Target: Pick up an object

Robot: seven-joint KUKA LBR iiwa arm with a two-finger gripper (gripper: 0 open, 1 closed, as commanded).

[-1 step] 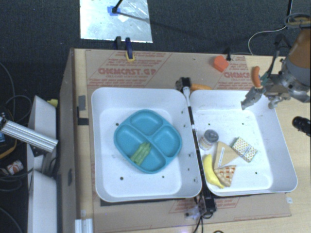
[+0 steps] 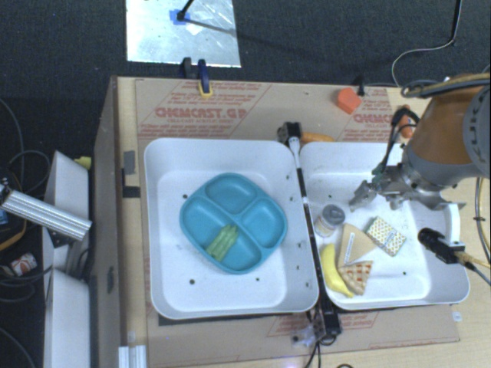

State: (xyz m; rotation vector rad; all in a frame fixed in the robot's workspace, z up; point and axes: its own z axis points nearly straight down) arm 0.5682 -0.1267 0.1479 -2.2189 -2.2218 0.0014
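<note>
The grey two-finger gripper is seen low over the right white bin — whether its fingers are released or clenched cannot be told. Just below, a small patterned cream packet is lying flat — probably light, slippery; best pinched across its short edges.

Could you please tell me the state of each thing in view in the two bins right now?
Blue plate: flat in the left bin, holding a green piece.
Banana: lying in the right bin.
Small jar: upright, capped.
Patterned packet: lying flat.
Pincer: above the right bin, holding nothing visible.
</note>
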